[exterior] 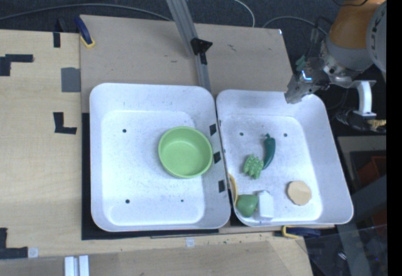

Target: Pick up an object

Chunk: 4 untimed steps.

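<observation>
The right bin [314,119] holds several small items: a dark green pepper [269,149], a light green leafy piece [253,166], a green round fruit [247,204], a white block [264,204] and a tan round piece [299,193]. A green bowl [184,152] sits in the left bin [113,117]. My gripper [296,93] hangs over the right bin's far right corner, well away from the items, and nothing shows between its fingers.
A grey metal pole [179,7] slants over the bench behind the bins, with a black clamp at its foot. Cables lie on the dark floor beyond. The arm's orange band [358,20] is at the upper right.
</observation>
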Tool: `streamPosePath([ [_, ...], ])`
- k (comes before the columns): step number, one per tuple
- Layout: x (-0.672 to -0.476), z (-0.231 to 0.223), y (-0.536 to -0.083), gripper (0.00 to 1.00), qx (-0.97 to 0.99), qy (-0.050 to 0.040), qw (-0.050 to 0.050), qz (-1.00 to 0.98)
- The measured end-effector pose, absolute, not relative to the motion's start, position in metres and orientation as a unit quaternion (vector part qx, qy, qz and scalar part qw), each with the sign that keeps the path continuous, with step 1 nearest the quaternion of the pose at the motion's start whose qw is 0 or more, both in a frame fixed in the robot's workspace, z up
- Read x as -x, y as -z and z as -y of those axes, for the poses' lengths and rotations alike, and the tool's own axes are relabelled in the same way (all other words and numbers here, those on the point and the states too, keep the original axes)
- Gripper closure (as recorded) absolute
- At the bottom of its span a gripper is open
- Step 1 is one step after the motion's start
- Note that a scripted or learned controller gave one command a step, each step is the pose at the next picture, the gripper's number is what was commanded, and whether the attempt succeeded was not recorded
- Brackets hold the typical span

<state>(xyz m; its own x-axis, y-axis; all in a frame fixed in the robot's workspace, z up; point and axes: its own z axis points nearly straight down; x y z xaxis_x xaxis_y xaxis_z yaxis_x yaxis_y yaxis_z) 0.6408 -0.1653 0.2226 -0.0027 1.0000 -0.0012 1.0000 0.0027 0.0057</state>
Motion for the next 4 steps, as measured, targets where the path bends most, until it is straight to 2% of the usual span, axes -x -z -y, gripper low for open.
streamPosePath([
  [1, -0.642, 0.165, -0.276, 1.00, -0.706, -0.0013, 0.002, -0.708],
  [2, -0.636, 0.111, -0.280, 1.00, -0.705, -0.0001, -0.001, -0.709],
  [4, -0.640, -0.001, -0.258, 1.00, -0.705, 0.0004, -0.001, -0.709],
])
